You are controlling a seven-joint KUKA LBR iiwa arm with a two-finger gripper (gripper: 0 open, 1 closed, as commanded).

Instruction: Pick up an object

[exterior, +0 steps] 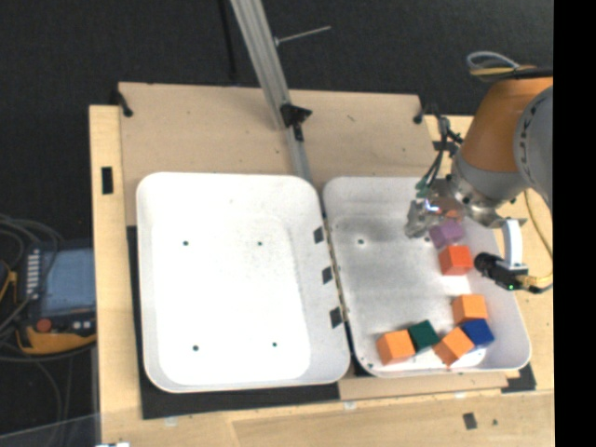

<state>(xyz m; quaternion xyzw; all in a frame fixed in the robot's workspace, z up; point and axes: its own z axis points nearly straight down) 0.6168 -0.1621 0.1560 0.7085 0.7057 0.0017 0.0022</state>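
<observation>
Six blocks in your right bin point(372, 277). Gripper point(426, 214) sits low over its far side; jaws: can't tell how open, nothing visibly held. Purple block point(444, 234) just beside the jaws, red block point(455, 260) a bit nearer you. Orange point(396, 345), green point(424, 334), orange pair point(455, 345) point(469, 306) and blue point(477, 331) lie well apart from the jaws, at the near wall.

Even, bright overhead light on glaring white bins point(233, 277); soft shadows, slightly soft focus, dark surrounding floor point(112, 26).
</observation>
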